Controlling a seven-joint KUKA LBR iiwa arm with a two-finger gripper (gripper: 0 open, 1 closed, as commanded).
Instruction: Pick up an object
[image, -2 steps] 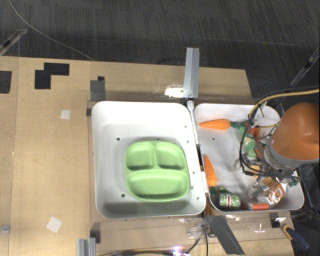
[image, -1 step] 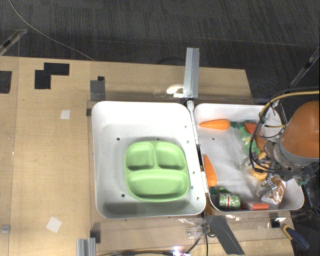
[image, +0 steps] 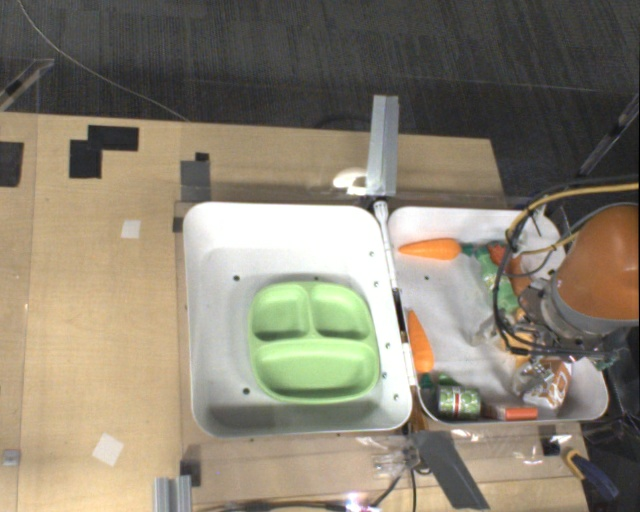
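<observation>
The right bin (image: 450, 300) holds several small objects. An orange carrot (image: 430, 249) lies near its far edge. A second carrot (image: 420, 342) lies along the divider. A green can (image: 458, 402) rests on its side at the near edge, with a small red piece (image: 520, 411) beside it. A green item (image: 499, 270) is partly hidden by cables. My gripper (image: 528, 352) hangs under the orange-banded wrist (image: 600, 265), low over the bin's right side, just above a brown-and-white packet (image: 548, 384). The wrist and cables hide what is under it.
The left bin (image: 215, 300) holds a green divided plate (image: 314, 340). A metal post (image: 383, 140) stands behind the bins where they meet. Yellow and black cables (image: 540, 215) loop around the wrist. Bare wooden bench (image: 90, 330) lies to the left.
</observation>
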